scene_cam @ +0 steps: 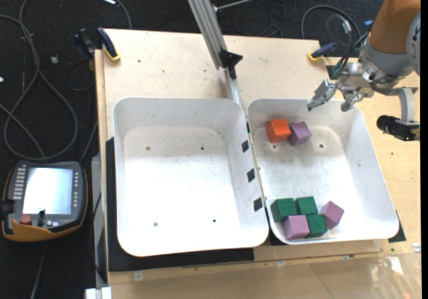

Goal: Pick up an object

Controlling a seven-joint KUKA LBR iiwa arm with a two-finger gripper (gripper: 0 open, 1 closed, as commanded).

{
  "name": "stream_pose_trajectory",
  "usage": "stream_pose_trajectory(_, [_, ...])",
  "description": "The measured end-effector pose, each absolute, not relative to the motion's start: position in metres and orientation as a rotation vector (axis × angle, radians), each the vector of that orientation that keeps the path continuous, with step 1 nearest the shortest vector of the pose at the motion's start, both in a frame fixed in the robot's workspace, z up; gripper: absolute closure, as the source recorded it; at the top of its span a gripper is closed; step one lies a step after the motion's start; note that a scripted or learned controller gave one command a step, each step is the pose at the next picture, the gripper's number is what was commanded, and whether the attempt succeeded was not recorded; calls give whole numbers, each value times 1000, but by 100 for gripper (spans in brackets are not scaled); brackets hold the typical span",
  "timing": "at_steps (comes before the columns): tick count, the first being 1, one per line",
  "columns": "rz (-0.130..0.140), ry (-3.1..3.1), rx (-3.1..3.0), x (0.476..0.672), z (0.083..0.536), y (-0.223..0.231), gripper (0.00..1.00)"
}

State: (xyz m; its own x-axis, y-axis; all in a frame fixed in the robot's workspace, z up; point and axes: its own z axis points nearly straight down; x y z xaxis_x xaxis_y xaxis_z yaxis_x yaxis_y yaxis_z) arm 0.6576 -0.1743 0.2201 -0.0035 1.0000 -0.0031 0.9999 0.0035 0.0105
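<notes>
In the upper part of the right bin [374,157], the orange block [278,130] touched a purple block [300,132]. My hand [332,98] hung up and right of them over the bin's top rim, fingers spread, pinching nothing; those blocks lay nearest.

The scene is taken by a single fixed camera set high above the worktop [174,63] and tilted downward. Both white bins, left [134,124] and right [371,157], are framed whole from a moderate distance, with dark floor [47,37] included at left and top.
</notes>
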Motion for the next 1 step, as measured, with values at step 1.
stream_pose_trajectory(1, [14, 2211, 2211, 674, 119, -157, 0])
